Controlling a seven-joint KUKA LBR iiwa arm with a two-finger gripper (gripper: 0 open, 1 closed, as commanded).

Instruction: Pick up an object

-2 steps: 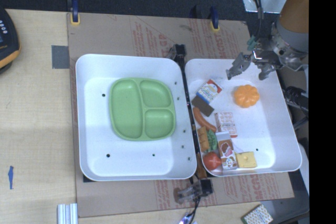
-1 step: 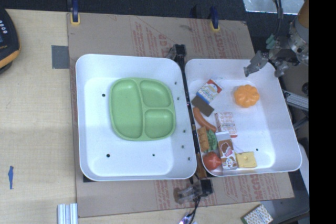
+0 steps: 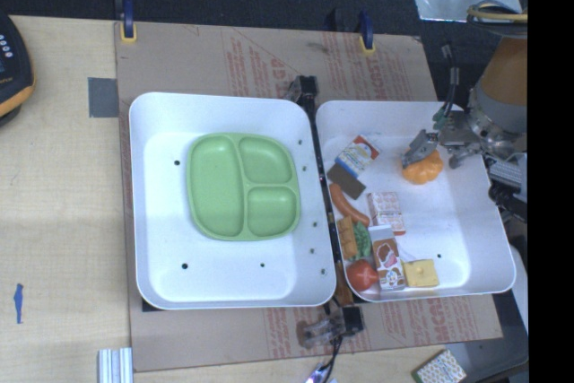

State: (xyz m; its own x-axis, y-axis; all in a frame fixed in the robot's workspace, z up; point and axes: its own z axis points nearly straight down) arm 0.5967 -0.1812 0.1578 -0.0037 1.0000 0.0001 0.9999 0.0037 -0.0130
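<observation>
Hand (image 3: 423, 151) pinches the orange fruit (image 3: 423, 169); cartons (image 3: 387, 209) and sausage (image 3: 347, 203) lie nearby.

A green divided plate (image 3: 243, 186) sits mid left bin (image 3: 152, 265); blue clamps (image 3: 127, 16) grip the counter's (image 3: 54, 220) cardboard at twelve o'clock.

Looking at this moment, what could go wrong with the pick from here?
The end effector sits on the edge of the round orange fruit-like object, not centred, so it could roll away. The other items, such as the red tomato-like ball and yellow block, crowd the right white bin's left side, so later grasps may snag neighbours.
</observation>
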